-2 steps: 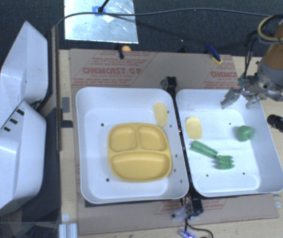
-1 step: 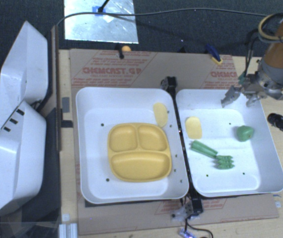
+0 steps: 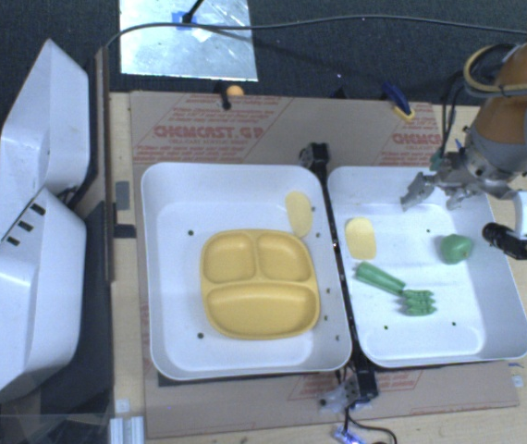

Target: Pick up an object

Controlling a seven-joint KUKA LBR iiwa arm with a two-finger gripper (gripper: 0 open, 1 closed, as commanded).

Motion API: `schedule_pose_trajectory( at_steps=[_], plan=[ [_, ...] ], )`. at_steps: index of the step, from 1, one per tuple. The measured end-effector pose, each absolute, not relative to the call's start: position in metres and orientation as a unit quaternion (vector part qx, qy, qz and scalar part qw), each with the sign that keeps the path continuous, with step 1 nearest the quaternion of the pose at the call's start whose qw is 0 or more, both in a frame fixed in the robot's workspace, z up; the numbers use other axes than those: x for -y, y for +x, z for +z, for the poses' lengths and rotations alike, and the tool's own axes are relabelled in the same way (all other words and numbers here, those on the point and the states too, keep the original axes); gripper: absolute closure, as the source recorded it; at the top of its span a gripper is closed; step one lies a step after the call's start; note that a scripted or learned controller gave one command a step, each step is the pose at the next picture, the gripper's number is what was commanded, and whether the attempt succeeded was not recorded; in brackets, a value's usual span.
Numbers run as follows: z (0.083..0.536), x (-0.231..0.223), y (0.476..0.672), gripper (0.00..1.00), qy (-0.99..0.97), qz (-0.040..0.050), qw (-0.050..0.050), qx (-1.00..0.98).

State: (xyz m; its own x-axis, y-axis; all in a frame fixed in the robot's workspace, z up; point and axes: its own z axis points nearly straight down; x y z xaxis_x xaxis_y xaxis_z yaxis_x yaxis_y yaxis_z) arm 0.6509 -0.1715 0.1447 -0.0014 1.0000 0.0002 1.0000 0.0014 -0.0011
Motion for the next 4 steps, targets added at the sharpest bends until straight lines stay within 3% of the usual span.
schedule_pose_trajectory(
  at_steps=[1, 2, 3, 4],
  plan=[
    [0.091, 0.161, 0.652, 0.00, -0.707, 0.0005, 0.001, 0.708],
    [0.084, 0.161, 0.652, 0.00, -0.707, -0.0003, 0.000, 0.707],
    [0.095, 0.161, 0.653, 1.00, -0.706, -0.0008, -0.001, 0.708],
    [0.138, 0.161, 0.652, 1.00, -0.707, -0.0013, -0.002, 0.707]
  ],
)
